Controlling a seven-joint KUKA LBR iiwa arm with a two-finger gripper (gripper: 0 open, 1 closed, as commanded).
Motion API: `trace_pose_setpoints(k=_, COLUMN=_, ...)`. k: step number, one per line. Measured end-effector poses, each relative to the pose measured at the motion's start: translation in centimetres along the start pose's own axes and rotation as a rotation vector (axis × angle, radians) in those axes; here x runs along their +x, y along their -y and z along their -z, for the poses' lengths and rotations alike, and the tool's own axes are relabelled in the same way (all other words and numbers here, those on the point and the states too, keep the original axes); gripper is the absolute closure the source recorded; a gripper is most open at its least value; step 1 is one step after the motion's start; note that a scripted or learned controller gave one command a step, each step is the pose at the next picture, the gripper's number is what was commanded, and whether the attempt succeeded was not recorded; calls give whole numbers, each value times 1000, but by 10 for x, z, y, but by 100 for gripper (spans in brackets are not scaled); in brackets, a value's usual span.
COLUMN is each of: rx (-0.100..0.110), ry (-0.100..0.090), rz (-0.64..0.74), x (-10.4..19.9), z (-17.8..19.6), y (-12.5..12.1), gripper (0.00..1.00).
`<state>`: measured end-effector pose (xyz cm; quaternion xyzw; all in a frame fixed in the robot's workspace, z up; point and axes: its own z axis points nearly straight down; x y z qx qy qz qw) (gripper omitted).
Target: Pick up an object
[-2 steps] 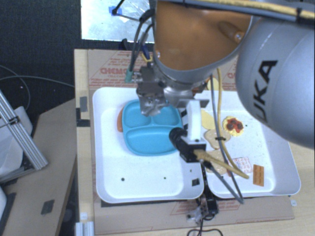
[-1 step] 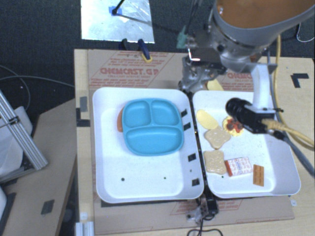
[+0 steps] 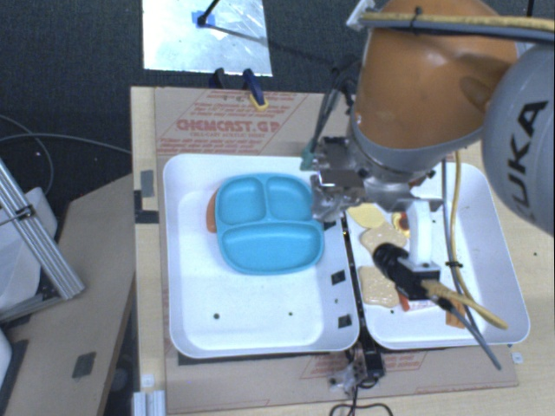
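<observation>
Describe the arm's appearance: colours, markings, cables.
The arm is a bulky rounded grey casing with dark lettering, "UKA" readable on its side. Above the wrist sits a large glossy orange band. A yellow cable runs across the orange top, tied with a black strap, and another yellow line hangs down beside the wrist. The metal wrist block below is grey and boxy.

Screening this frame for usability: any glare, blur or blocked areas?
Camera view: even lighting, mild softness overall; bright glare on the foil sheet at top; the arm looms close and blurred, covering much of the right bin; blue divided plate in the left bin reads clearly.
</observation>
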<state>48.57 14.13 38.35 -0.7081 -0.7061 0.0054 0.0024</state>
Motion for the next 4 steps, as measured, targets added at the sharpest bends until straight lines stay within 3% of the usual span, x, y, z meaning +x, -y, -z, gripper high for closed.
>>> trace_pose_setpoints(k=1, rx=-15, ry=-7, rz=9, x=37, z=30, y=-1, gripper=100)
trace_pose_setpoints(k=2, rx=-16, ry=-5, rz=1, x=-18, z=49, y=-1, gripper=100)
trace_pose_setpoints(k=3, rx=-18, ry=-6, rz=9, x=-16, z=60, y=-1, gripper=100)
trace_pose_setpoints(k=4, rx=-12, ry=-5, rz=7, x=-5, z=47, y=-4, gripper=100)
